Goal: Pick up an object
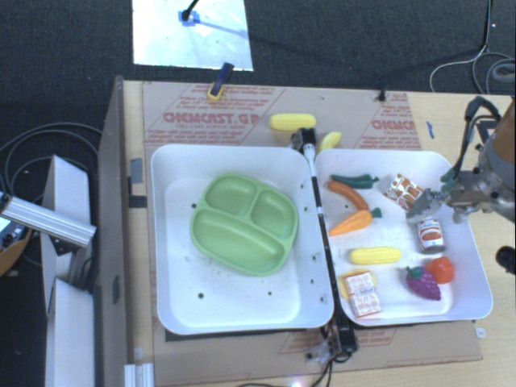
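Right bin [472, 293]: gripper [427, 206] partly hides small can [431, 236]

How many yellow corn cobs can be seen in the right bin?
1: the corn cob lies in the right bin, between the carrot and the grapes. The gripper may hide others.

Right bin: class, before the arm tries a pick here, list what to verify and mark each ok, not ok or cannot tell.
1. Gripper is over the right bin: ok, near its upper right part.
2. A target lies close: ok, the small can sits just below the gripper, the snack packet to its left.
3. Nothing already held: cannot tell; the fingertips are too blurred.
4. Can stands free of neighbours: ok, a gap shows to the tomato and corn.
5. Green plate is out of the way: ok, it lies in the left bin.
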Controlling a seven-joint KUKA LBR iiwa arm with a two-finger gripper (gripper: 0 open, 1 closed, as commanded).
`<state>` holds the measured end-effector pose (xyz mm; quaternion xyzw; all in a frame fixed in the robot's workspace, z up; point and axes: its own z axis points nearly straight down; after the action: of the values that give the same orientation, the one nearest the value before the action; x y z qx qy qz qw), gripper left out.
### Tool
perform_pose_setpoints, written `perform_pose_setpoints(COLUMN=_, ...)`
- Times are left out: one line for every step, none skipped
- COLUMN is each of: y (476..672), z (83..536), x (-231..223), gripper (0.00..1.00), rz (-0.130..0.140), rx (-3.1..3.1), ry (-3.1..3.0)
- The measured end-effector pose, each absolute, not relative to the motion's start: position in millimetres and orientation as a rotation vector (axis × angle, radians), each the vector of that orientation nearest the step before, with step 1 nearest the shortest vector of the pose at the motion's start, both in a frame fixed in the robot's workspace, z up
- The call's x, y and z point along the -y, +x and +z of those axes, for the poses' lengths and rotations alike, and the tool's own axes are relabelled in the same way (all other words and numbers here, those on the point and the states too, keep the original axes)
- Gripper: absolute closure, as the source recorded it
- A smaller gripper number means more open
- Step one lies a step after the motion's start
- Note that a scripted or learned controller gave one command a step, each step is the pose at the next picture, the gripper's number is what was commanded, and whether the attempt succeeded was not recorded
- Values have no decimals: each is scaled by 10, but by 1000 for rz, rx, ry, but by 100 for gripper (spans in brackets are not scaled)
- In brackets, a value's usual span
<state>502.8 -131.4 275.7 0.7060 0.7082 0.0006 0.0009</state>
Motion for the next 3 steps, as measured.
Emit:
perform_pose_setpoints(y=5500, z=2033, x=1176, gripper=0, rz=-1, rx=-2231, ry=2215)
perform_pose_setpoints(y=6101, z=1131, x=948, gripper=0, rz=2, rx=-2230, ry=2212)
perform_pose_setpoints(y=6112, z=829, x=921, gripper=0, rz=-1, rx=-2227, ry=2217)
